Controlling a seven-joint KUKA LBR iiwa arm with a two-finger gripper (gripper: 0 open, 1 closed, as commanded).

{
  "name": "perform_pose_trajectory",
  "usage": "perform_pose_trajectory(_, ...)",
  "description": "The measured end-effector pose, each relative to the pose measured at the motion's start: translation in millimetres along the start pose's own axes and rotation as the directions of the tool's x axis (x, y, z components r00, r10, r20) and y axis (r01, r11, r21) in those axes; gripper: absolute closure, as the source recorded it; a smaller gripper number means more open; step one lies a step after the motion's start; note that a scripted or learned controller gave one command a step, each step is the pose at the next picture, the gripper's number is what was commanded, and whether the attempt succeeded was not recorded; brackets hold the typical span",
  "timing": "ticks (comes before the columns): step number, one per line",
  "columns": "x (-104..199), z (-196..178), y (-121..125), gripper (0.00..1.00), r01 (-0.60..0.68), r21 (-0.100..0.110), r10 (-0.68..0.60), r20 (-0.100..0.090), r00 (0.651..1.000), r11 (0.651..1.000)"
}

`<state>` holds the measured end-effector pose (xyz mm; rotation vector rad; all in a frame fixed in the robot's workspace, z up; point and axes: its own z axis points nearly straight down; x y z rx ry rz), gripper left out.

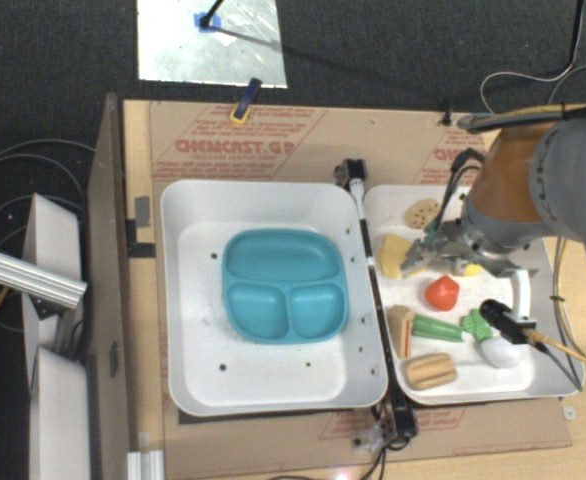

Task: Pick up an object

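The right bin (543, 383) holds several toy foods: a yellow cheese wedge (393, 253), a red tomato (441, 292), a round cookie (423, 211), a long green vegetable (435, 327), a tan bun (431, 370) and a white egg-like piece (498, 353). My gripper (426, 252) is down in this bin, between the cheese wedge and the tomato, just above the tomato's far side. The wrist hides its tips. Nothing visibly hangs from it.
The left bin (198, 368) holds a blue divided tray (283, 285) in its middle. A tan stick (401, 326) lies by the wall between the bins. A small green piece (476, 322) sits beside the long vegetable. Cardboard lies under both bins.
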<state>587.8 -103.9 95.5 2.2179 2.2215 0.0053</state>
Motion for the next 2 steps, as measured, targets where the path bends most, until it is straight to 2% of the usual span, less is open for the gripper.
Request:
perform_pose_trajectory(1, -9.0, 12.0, -41.4, 0.0, -0.003, 0.007, 0.003, 0.0, 1.0, 1.0)
perform_pose_trajectory(2, -8.1, 0.6, -38.4, 1.0, 0.0, 0.001, 0.0, 0.0, 1.0, 1.0)
